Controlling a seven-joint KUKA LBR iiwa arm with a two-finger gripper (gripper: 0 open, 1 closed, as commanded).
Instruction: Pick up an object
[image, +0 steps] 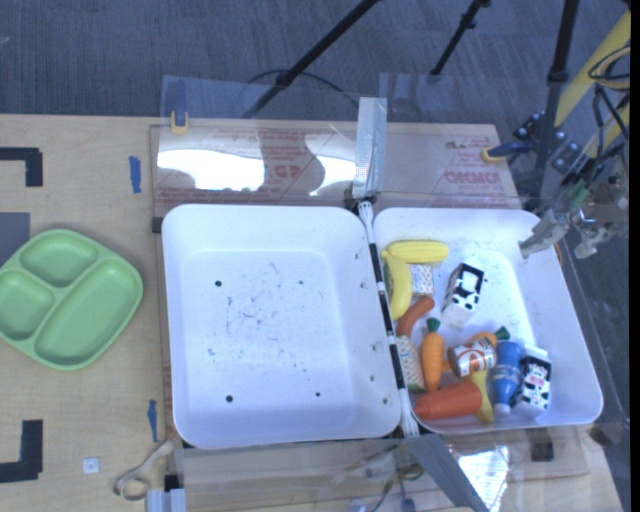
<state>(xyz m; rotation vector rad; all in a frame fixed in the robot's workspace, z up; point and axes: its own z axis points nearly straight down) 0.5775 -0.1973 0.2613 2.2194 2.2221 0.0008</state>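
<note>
Toys (455, 340) in right bin (560, 300), below-left of end effector (560, 232), grip state unclear.

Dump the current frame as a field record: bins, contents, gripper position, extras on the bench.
left bin: white, shallow, faint scuff marks on its floor
right bin: white, holds a pile of toys along its left and lower side
toys: banana, two carrots, cow figures, can, blue bottle
gripper: over the right bin's upper right corner, apart from the pile
gripper fingers: cannot tell
green plate: three compartments, on the bench left of the bins
held object: none seen
</note>
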